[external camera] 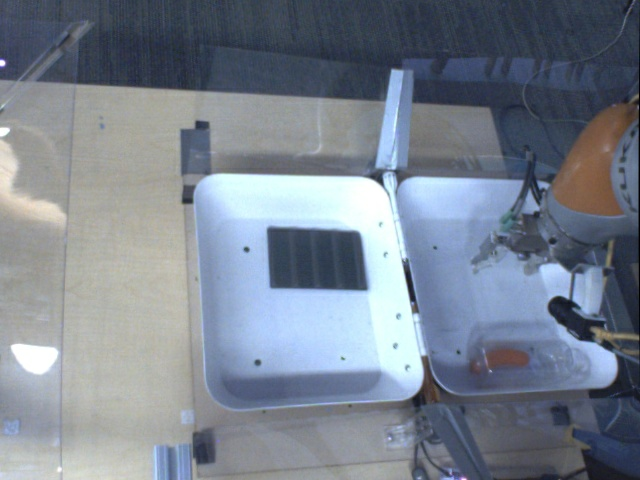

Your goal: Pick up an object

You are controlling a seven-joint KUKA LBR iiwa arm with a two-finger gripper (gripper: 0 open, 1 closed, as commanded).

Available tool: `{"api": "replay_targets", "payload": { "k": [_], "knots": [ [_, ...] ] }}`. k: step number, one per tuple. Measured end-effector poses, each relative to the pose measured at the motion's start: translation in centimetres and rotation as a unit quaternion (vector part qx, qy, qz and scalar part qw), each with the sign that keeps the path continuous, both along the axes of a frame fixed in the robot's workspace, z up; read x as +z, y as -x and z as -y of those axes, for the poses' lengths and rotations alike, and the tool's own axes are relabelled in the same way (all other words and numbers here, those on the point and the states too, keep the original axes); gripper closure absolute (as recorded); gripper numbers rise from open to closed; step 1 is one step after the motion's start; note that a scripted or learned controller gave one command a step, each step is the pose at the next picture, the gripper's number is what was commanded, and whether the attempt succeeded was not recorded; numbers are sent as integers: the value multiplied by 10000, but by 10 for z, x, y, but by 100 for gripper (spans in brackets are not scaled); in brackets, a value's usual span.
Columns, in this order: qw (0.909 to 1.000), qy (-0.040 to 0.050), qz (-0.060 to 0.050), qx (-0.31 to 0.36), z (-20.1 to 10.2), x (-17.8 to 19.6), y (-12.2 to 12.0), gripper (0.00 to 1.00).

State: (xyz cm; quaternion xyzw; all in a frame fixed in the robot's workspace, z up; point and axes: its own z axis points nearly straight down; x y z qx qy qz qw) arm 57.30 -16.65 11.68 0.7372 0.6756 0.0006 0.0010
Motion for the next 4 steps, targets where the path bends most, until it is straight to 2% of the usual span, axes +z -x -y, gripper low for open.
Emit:
{"api": "replay_targets", "payload": {
  "k": [1, 2, 3, 4],
  "knots": [
    [9996, -8, 61, -292, -83, -27, 42, 0],
    [9930, 1, 13, -1177, -36, 46, -24, 0],
    [9891, -2, 1, -1469, -32, 15, -26, 0],
    [9717, -4, 19, -2360, -33, -31, -79, 0]
  ]
}}
